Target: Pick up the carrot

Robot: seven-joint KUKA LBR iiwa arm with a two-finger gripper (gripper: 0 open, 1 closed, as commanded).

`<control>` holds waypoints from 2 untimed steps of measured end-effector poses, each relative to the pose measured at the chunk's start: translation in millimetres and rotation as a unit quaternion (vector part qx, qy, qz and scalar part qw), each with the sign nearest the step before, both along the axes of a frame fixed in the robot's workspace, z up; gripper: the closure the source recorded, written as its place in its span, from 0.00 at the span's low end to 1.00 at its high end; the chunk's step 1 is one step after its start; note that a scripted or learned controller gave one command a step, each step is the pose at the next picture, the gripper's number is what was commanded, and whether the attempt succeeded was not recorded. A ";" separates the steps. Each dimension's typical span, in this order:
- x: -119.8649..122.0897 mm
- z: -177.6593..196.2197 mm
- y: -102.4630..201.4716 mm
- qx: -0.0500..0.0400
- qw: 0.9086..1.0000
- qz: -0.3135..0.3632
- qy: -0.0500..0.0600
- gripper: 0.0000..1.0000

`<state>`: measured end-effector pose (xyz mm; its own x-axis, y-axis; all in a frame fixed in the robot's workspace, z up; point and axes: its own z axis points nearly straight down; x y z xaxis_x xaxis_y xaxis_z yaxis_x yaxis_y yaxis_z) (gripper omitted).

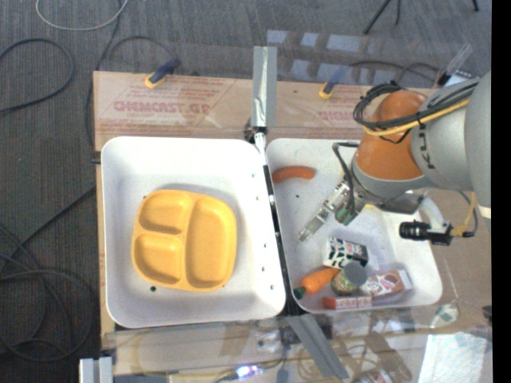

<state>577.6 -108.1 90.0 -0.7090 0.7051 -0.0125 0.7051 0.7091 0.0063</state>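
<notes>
Nearest the camera, the carrot (320, 279) lies at the near edge of the right bin (427, 290), touching a small round can (349, 278), with a red packet (386, 284) just beyond and a black-and-white carton (346, 252) just behind. The gripper (317, 223) hangs well apart from the carrot toward the bin's middle, fingers close together and gripping nothing. A descent could likely strike the can or carton, or pinch them instead; a sausage (293, 173) lies far, and a yellow tray (188, 238) fills the left bin (116, 294).
</notes>
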 end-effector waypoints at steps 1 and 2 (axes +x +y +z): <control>-83.5 2.0 -2.7 -0.001 1.000 0.020 -0.010 0.00; -93.0 93.1 29.7 0.002 0.997 0.075 0.007 0.00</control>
<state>484.6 -78.5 183.1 -0.8068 0.5909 0.0017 0.5909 0.8068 0.0006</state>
